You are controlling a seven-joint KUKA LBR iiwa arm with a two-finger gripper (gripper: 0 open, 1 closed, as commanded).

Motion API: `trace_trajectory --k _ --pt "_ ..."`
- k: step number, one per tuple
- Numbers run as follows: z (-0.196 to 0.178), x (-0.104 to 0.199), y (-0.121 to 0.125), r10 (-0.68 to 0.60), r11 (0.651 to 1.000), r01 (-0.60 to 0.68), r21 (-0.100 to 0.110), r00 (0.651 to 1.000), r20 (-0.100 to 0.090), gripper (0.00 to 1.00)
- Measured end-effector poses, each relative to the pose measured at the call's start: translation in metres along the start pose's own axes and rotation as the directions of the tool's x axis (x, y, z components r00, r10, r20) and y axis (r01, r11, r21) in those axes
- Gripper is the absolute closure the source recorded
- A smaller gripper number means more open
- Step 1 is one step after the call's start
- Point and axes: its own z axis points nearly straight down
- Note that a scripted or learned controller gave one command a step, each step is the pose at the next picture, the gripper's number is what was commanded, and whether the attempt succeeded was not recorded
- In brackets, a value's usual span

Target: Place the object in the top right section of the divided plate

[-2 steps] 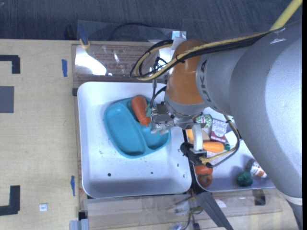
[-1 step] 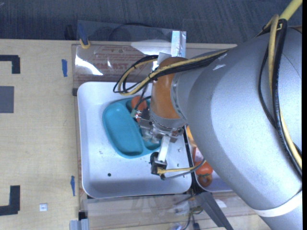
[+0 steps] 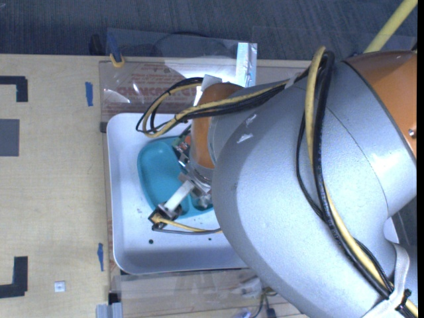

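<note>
A pale wooden desk (image 3: 53, 191) is seen at the left, marked with black tape corners (image 3: 16, 88) and short blue tape strips (image 3: 89, 93). A white bin (image 3: 126, 244) is set on it. Clear plastic sheeting (image 3: 139, 78) is spread behind the bin. Dark grey carpet (image 3: 199, 5) is seen beyond the desk.
</note>
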Motion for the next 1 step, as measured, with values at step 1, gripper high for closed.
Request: trace_trajectory --k 1 --pt "0.0 -0.0017 0.0008 0.003 1.0 -0.003 0.001 1.0 0.005 0.0"
